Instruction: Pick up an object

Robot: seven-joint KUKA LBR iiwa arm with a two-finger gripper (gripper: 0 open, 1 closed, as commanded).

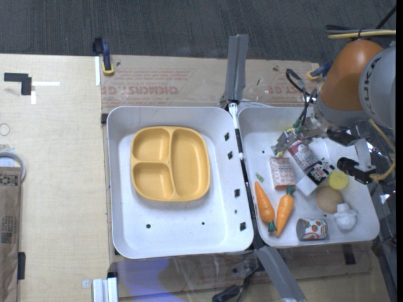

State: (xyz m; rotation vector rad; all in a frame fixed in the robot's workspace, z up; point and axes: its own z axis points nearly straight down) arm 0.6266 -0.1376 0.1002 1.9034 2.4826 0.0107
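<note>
Smooth matt plastic tray, white bins

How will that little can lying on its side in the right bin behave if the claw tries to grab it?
The can lies on its side, so a nudge would probably roll it. Its smooth curved wall looks slippery for two fingers. It rests near the bin's front rim, beside a carrot, which may stop it rolling left. It seems rigid, likely light.
</note>
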